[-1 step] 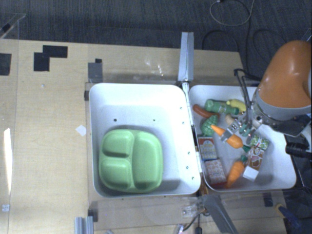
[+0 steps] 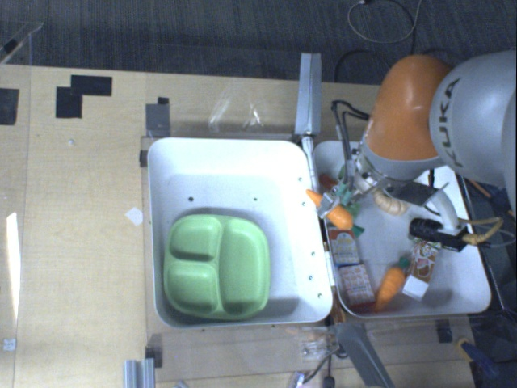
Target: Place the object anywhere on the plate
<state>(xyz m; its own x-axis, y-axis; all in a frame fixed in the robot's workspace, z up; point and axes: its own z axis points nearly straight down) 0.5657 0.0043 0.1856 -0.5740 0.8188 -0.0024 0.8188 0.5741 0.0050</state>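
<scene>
A green sectioned plate [image 2: 217, 266] lies in the lower half of the left white bin [image 2: 234, 156], at centre frame. The grey arm [image 2: 452, 128] (orange band above the wrist) reaches in from the upper right, its gripper [image 2: 343, 194] low over the right bin [image 2: 472, 289] near its left wall. Just below the gripper sits an orange carrot-like toy [image 2: 341, 217]; a second one [image 2: 391, 284] and small packets [image 2: 349, 267] lie further down.

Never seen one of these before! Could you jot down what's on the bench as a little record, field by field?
Left bin: holds a green plate with three compartments
Right bin: small food items, including two toy carrots
Arm: grey with orange band, reaching in from the right
Gripper: low over the right bin's left edge, by the upper carrot
Plate contents: nothing on it yet
</scene>
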